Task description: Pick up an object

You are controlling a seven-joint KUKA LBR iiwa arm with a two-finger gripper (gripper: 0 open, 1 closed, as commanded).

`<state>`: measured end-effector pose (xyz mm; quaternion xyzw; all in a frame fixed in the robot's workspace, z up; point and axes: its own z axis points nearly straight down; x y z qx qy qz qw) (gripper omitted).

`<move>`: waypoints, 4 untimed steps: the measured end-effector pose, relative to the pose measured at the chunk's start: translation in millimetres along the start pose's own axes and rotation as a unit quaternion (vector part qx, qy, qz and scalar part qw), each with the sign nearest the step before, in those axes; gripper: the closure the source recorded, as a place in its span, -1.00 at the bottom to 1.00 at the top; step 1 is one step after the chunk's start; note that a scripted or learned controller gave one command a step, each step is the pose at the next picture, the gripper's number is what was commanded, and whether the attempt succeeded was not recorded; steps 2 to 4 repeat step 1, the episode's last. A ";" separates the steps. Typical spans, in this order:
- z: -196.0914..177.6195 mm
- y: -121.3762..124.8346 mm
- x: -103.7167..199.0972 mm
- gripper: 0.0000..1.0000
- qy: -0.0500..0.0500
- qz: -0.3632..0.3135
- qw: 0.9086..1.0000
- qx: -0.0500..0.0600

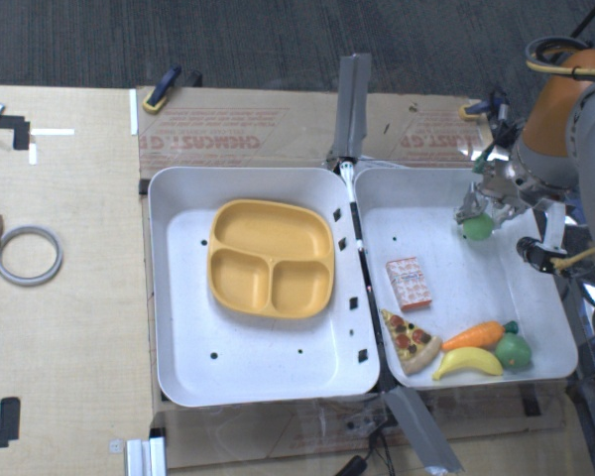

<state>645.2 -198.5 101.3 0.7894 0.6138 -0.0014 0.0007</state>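
Down at the near edge, the left bin [169,296] sits closest, a shallow white tub, and it's the big one to start with. Inside it lies a yellow divided plate [272,258], three compartments, flat on the floor of the bin and a little toward the far side.

Right beside it, touching along the middle seam, is the right bin [456,296]. The grey arm [560,117] with its orange band comes in over that bin's far right corner, and the pincer [479,216] hangs low there. There's a small green ball [476,228] right at its tips; it looks pinched between the fingers, though from this slant I can't swear it's off the floor of the bin.

Over on the tabletop [69,365] to the left, a roll of tape [27,255] lies flat, well apart from both bins.

Back in the right bin: a small pink box [409,284] near the middle. In the near corner a cluster: a pizza slice [410,338], then a banana [468,363] just beside it, a carrot [474,335] lying right above the banana, and a green pear-like fruit [514,351] touching the banana's right end.
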 end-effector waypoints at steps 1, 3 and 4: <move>-98.0 -51.8 33.3 1.00 0.001 0.014 1.000 0.000; -98.0 -51.8 33.3 1.00 0.001 0.014 1.000 0.000; -98.0 -51.8 33.3 1.00 0.001 0.014 1.000 0.000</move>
